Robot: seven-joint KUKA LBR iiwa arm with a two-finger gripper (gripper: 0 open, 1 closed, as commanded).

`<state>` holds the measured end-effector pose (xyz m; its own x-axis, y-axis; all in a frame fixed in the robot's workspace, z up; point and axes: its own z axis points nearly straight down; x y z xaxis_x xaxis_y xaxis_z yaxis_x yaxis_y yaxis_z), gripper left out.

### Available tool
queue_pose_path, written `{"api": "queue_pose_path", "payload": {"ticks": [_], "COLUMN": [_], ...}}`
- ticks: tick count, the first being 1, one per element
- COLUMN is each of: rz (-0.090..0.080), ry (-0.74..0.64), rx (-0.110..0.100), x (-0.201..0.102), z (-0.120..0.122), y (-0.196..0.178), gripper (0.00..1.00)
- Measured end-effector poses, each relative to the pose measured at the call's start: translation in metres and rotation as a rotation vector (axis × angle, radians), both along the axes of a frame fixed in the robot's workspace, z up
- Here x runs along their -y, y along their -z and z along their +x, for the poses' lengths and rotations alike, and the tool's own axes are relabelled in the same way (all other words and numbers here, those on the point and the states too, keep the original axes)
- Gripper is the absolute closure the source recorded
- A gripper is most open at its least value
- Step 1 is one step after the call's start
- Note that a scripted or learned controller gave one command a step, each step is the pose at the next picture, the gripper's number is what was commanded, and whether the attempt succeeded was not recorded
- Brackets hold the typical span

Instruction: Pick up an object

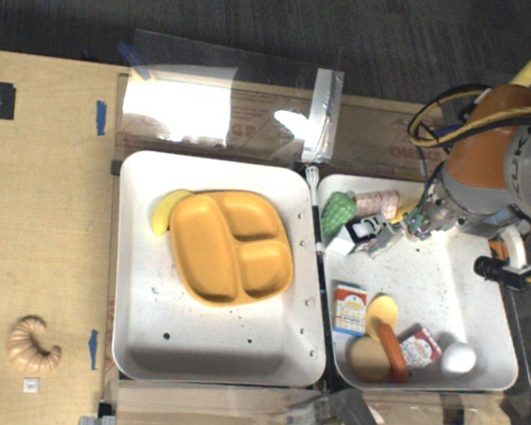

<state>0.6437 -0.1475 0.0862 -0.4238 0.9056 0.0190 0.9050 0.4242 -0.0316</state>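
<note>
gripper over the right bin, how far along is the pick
Done: the arm has reached in, and the gripper sits low at the right bin's back-left corner, beside the green item and the can. In hand: nothing shows between its fingers. Left: the grasp and lift; the spoon, egg and cartons lie on the bin floor.

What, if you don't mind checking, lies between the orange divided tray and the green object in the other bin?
In the camera view, only the two bins' adjoining rims lie between the orange divided tray and the green object.
</note>
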Motion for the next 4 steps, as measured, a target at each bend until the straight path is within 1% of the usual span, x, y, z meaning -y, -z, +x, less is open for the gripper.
{"api": "queue_pose_path", "payload": {"ticks": [1, 2, 3, 4], "rz": [-0.004, -0.005, -0.007, -0.009], "ry": [0.128, 0.032, 0.208, 0.303], "rx": [0.045, 0.043, 0.032, 0.037], "x": [-0.073, -0.077, -0.063, -0.035], "z": [-0.104, -0.109, -0.153, -0.148], "y": [-0.122, -0.174, -0.097, -0.008], "gripper": [0.0, 0.0, 0.0, 0.0]}}
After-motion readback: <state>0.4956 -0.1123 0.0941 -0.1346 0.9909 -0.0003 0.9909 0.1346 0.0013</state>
